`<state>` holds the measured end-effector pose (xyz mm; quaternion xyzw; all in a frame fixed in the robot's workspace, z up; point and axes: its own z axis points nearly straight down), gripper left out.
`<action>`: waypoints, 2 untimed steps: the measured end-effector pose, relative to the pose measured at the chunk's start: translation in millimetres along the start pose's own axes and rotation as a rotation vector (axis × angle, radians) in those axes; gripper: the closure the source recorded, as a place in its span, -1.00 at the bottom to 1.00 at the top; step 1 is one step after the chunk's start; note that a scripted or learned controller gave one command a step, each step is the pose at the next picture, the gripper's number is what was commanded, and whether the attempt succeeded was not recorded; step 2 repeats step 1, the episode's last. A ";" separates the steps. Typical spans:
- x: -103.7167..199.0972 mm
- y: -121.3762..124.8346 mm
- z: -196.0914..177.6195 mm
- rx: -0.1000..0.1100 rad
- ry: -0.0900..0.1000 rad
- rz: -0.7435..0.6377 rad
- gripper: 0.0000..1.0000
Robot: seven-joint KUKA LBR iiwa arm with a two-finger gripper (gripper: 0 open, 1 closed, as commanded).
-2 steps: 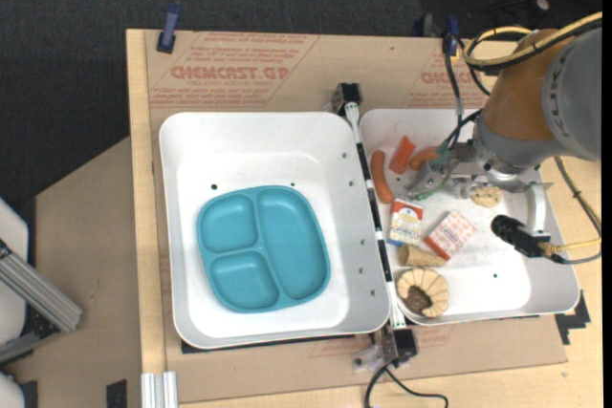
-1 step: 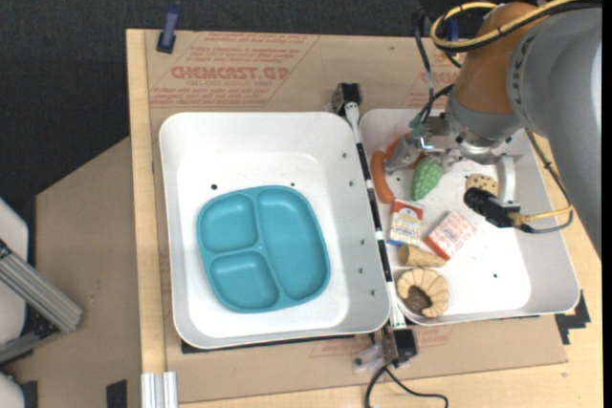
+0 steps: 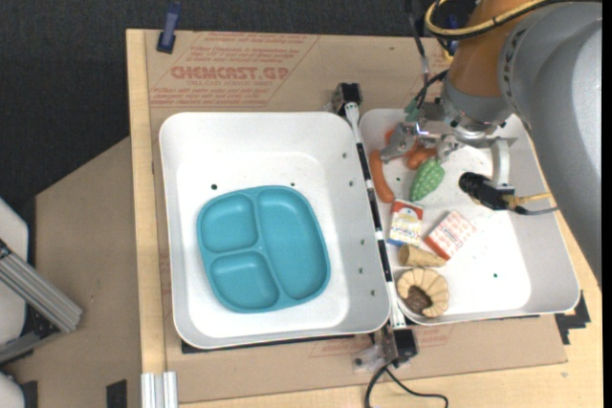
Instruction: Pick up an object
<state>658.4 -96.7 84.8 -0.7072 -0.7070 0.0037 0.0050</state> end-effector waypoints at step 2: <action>-2.1 -4.8 -8.1 0.019 -0.001 0.002 1.00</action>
